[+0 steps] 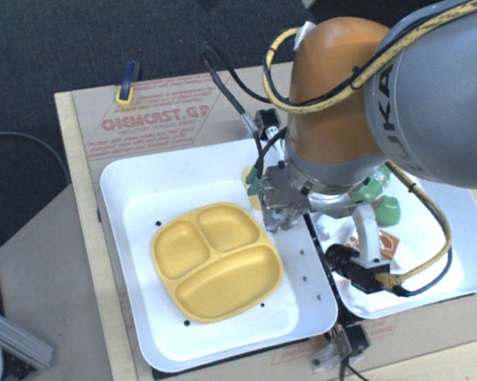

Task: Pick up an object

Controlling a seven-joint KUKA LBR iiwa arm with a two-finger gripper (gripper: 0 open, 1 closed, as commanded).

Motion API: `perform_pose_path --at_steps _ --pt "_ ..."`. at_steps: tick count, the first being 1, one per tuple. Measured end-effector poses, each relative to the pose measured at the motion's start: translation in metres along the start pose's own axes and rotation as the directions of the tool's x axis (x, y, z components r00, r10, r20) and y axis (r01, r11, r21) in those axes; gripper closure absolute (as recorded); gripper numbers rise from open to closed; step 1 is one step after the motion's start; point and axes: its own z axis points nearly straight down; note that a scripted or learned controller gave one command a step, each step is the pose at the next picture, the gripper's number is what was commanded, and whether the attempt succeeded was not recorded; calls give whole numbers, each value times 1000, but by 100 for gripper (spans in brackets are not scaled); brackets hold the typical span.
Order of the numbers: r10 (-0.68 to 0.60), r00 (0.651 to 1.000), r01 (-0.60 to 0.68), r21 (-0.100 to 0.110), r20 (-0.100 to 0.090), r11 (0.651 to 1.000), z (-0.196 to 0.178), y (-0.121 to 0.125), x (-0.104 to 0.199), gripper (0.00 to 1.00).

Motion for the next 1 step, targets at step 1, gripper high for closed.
perform_pose_path --at_steps 1 --pt "3 1000 -3 -9 2 1000 70 72 -65 100"
